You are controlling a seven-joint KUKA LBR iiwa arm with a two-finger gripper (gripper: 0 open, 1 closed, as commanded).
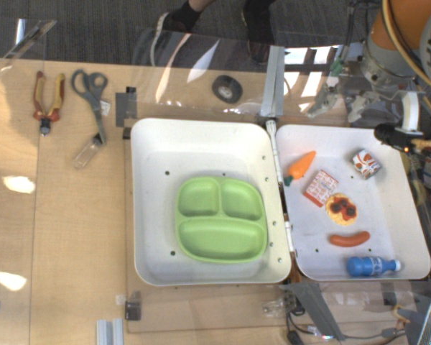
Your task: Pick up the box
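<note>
A flat red-and-white box (320,187) lies in the right bin (409,214), left of its middle. A smaller white carton with red and brown print (366,164) sits further back and to the right in the same bin. My gripper (343,100) hangs over the bench just beyond the right bin's far edge, well above and behind the box. It touches nothing in the bin. The arm's orange band (416,6) shows in the top right corner.
The right bin also holds a toy carrot (300,165), a small pizza (343,209), a sausage (348,238) and a blue bottle (372,266). The left bin (151,192) bears a green divided plate (220,218). Pliers (46,100), scissors (93,95) and tape (228,89) lie on the bench.
</note>
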